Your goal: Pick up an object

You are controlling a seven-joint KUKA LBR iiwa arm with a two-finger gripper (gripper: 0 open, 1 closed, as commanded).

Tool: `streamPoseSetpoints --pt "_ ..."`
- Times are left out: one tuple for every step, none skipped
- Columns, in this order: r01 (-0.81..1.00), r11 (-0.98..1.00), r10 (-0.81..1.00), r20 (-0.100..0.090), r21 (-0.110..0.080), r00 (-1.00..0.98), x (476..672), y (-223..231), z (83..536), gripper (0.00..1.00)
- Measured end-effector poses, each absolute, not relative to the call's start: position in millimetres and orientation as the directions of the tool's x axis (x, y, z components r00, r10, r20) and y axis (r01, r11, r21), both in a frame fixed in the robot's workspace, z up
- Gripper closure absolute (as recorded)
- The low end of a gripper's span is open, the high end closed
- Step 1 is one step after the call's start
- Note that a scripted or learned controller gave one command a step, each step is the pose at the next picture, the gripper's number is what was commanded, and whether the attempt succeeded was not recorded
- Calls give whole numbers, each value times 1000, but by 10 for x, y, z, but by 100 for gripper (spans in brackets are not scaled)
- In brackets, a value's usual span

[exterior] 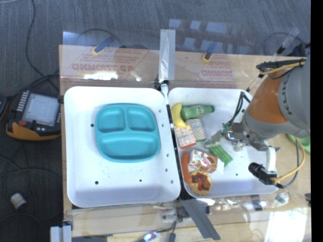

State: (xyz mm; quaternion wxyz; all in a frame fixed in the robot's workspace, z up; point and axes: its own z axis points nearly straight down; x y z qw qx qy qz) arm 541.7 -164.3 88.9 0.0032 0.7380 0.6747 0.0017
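Note:
The right bin (pixel 237 178) holds several items. A yellow banana (pixel 177 116) lies at its left wall, with a green bottle (pixel 197 111) beside it. Below them sits a small printed packet (pixel 191 133), then a red and white snack bag (pixel 203 162) and a pizza-like toy (pixel 200 181). A green pod (pixel 221 153) lies near the bin's middle. My gripper (pixel 222 137) hangs low in the right bin, just above the green pod and right of the printed packet. Nothing can be seen held in it.
The left bin (pixel 81 180) holds a blue divided plate (pixel 127 132). The arm's grey body and orange band (pixel 267 105) cover the right bin's right side. Cables (pixel 287 173) loop off the wrist at the lower right. A handheld pendant (pixel 35 114) lies left of the bench.

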Motion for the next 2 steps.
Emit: streamPoseSetpoints --pt "996 -87 996 2 9 87 5438 -1626 969 100" --pt "996 -85 996 -3 -4 85 5945 -1160 2061 100"
